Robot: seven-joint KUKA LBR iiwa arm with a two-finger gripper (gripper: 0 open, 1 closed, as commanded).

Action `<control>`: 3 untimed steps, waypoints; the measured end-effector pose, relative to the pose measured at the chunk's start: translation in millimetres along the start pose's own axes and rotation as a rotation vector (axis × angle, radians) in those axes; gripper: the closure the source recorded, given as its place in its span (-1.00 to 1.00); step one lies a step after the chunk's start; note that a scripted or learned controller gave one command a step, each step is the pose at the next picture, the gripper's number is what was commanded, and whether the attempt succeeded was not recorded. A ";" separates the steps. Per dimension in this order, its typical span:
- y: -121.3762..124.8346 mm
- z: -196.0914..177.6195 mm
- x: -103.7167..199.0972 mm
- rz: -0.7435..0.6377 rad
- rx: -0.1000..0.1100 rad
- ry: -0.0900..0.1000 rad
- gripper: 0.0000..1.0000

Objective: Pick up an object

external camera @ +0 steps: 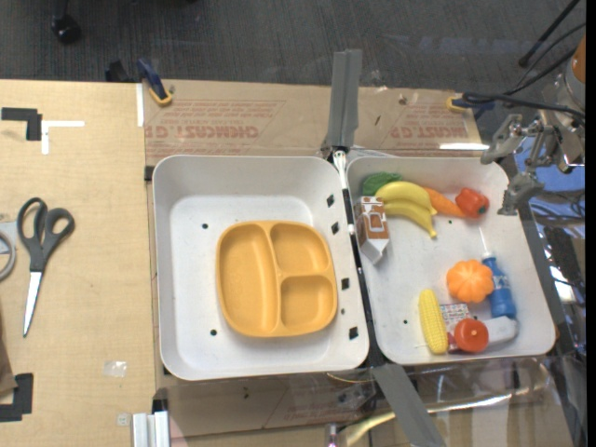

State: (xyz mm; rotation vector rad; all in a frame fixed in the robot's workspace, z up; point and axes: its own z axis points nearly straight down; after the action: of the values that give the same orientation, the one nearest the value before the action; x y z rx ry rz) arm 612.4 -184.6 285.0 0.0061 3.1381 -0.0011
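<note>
From above, the two-finger metal gripper (533, 156) is hanging past the far right corner of the right shallow white bin (531, 277), and I cannot tell how it is set. In that bin a yellow plastic banana (410, 201) is lying by the far edge beside a red pepper (471, 201), with a small brown carton (373, 227) leaning at the left edge, while an orange round fruit (469, 281), a blue bottle (501, 291), a yellow corn cob (431, 321) and a red tomato (471, 335) are crowding the near right corner. A yellow three-compartment plastic plate (277, 278) is sitting in the middle of the left white bin (177, 277), and grey-handled scissors (37, 250) are lying on the bench's left edge.
</note>
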 end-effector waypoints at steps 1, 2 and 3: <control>8.5 122.1 -33.0 0.135 0.000 -0.001 -1.00; -0.2 191.5 -42.6 0.220 0.000 -0.001 -1.00; 43.6 191.7 -38.4 0.465 0.001 0.000 -1.00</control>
State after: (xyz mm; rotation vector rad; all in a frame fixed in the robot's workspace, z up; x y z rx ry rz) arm 651.6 -141.2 93.4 0.7290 3.0522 -0.0011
